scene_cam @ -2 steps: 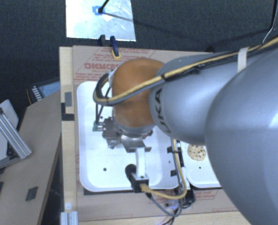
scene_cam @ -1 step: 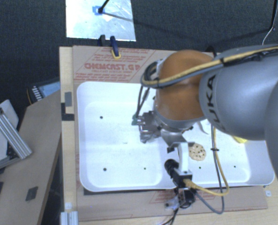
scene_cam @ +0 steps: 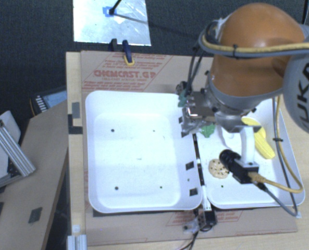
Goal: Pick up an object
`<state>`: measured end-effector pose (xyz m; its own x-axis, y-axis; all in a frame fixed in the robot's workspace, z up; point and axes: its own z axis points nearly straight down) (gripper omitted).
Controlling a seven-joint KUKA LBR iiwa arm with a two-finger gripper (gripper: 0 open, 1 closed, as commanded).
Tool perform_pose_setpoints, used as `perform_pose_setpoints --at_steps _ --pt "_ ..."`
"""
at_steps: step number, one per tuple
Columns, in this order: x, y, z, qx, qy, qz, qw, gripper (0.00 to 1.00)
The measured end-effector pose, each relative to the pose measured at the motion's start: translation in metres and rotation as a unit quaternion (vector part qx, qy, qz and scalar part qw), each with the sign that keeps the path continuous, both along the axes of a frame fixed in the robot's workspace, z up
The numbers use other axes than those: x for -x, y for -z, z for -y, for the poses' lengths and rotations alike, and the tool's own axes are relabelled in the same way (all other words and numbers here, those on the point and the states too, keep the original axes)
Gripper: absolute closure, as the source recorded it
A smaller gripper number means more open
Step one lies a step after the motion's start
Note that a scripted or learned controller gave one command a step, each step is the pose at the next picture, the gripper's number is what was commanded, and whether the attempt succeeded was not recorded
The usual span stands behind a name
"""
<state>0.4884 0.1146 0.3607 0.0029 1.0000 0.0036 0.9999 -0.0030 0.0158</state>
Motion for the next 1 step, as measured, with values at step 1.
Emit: perform_pose_setpoints --at_steps 1 --pt "0.0018 -0.0391 -0.0587 -0.0002 -0.006 -0.005 1.0000 1.00"
